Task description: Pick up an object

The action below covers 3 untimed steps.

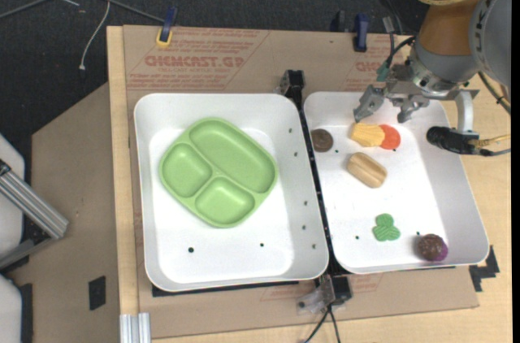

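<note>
A: Two white bins sit side by side on the bench. What lies in the left bin (154, 248)?

B: A green divided plate (218, 171), nothing else worth picking. Nothing in that bin looks disturbed.

A: And the right bin (455, 207)?

B: Going across it: a small brown round piece (322, 140) near its left wall, a tan bread roll (366, 169), a yellow and orange toy food (374, 136) just above the roll, a green leafy piece (386, 228) lower down, and a dark purple ball (431, 247) in the near right corner.

A: Where is the gripper (391, 103)?

B: At the far end of the right bin, just above the yellow and orange toy food. Its fingers (367, 102) stand spread apart, and nothing sits between them.

A: So how far along is the job?

B: I judge it barely begun. Every item lies flat in the bin, none lifted. The gripper seems lined up near the yellow and orange toy food, so reaching down, closing and lifting are all left to do.
</note>
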Each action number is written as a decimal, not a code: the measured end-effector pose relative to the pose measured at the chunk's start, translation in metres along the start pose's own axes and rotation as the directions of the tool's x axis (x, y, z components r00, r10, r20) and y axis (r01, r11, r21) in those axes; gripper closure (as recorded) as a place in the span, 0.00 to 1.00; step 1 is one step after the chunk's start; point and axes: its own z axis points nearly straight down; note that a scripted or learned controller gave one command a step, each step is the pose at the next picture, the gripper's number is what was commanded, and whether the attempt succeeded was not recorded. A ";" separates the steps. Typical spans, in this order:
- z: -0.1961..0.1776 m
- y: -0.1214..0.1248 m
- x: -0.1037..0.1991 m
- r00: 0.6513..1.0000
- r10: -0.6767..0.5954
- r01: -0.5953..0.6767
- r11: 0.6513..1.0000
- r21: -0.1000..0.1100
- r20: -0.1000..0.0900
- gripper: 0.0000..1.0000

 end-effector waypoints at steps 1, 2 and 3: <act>0.056 -0.011 0.002 1.000 0.001 -0.001 1.000 0.002 0.000 0.00; 0.040 -0.008 0.002 1.000 0.001 -0.001 1.000 -0.008 0.001 1.00; -0.011 -0.012 -0.006 1.000 0.002 -0.002 1.000 -0.012 0.003 1.00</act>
